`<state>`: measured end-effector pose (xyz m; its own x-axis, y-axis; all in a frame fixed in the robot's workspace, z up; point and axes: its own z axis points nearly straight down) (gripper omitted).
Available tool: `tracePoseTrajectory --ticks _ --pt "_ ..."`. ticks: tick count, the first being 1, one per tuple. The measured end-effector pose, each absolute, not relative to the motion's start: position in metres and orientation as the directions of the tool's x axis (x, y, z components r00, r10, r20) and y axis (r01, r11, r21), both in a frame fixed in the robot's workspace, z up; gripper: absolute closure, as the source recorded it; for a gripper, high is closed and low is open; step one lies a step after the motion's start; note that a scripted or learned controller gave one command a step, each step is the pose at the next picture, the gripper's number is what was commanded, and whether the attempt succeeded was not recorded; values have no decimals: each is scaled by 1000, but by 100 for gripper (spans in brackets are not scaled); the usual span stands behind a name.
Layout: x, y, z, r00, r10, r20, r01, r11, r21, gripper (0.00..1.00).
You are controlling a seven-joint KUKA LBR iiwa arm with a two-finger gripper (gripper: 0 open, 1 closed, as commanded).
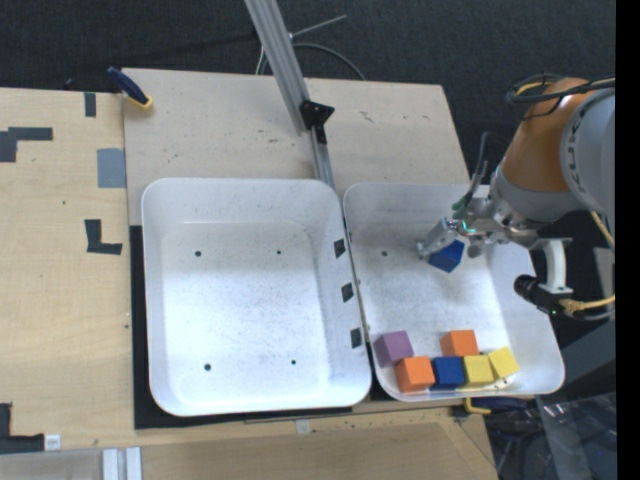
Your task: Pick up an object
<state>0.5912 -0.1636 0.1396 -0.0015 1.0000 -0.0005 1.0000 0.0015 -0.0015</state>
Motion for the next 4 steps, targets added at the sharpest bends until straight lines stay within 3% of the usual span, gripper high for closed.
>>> tracePoseTrajectory --ticks 1,2,3,4 --pt "637 -164 91 -3 1000 -2 1000 3 2 0" --pt "636 -164 101 -3 1000 -2 1000 3 -2 100" --pt "632 -96 128 -7 1000 3 1000 7 0 100" --pt "640 -5 195 -10 1000 3 1000 10 4 100"
